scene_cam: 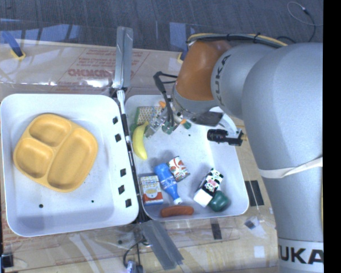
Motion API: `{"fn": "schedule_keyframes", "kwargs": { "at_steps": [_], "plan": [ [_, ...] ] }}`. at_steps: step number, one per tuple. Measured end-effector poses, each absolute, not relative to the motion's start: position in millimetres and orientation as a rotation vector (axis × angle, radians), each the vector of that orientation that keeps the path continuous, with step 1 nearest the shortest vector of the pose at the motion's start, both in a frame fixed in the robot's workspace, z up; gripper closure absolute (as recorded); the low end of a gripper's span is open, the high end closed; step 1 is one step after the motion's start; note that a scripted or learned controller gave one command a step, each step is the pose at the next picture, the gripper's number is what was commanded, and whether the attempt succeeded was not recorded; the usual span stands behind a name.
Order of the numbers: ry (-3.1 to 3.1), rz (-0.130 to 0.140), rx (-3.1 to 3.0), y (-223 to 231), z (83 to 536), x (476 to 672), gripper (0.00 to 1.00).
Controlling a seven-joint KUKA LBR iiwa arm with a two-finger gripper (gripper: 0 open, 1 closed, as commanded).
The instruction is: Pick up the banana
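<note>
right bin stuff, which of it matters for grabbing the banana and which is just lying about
For the job:
banana
gripper

Just lying about:
blue bottle
sausage
small carton
cow-patterned carton
green thing
yellow tray in the left bin

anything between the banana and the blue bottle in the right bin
No. In the camera view the stretch from the banana down to the blue bottle is bare white floor of the right bin; the small can sits just right of the bottle.

Glossy white plastic bins (23, 220), matt yellow plastic tray (55, 152).
</note>
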State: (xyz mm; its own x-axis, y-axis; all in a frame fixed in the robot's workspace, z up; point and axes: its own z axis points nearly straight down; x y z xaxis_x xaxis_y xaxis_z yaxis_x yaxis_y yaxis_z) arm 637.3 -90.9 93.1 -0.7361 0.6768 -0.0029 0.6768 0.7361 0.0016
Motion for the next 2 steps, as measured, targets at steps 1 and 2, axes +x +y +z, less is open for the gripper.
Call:
{"fn": "schedule_keyframes", "kwargs": {
  "at_steps": [1, 2],
  "plan": [
    [2.799, 0.001, 1.425, -1.4, 193.0, 639.6, 1.00],
    [2.799, 0.000, 1.426, -1.8, 192.8, 639.5, 0.00]
  ]
}}
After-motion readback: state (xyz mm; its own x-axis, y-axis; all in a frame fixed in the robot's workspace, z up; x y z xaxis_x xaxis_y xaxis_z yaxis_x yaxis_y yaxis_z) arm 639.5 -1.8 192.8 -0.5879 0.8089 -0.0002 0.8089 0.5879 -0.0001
